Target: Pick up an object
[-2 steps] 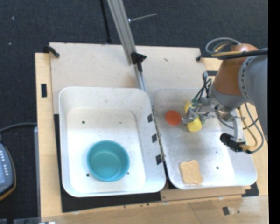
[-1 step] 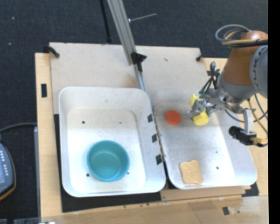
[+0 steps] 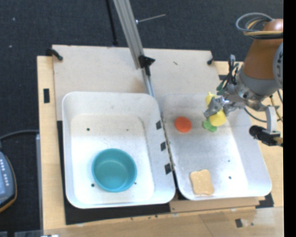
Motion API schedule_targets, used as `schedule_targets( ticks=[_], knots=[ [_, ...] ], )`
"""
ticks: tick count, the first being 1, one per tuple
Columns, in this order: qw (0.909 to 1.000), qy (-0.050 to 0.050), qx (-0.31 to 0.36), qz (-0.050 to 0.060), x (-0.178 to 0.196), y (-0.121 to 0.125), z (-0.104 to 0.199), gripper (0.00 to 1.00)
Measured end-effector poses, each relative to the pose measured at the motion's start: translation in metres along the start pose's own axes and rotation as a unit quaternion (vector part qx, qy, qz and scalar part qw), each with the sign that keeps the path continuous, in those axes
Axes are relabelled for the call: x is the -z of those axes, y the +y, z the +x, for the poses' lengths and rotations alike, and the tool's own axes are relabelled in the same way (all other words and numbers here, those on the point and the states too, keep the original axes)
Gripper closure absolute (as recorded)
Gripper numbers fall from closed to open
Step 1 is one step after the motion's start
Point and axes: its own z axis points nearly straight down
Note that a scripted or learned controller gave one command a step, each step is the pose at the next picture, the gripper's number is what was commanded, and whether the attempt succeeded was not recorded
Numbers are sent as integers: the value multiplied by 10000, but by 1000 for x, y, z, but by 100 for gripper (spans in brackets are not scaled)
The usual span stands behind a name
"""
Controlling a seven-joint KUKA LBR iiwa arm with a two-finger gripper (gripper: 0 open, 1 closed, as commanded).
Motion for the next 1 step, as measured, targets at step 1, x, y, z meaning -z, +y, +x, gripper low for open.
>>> schedule_targets(
  ticks=[1],
  knots=[
    [10000,1,8,6,29,1,-1,100]
  ],
)
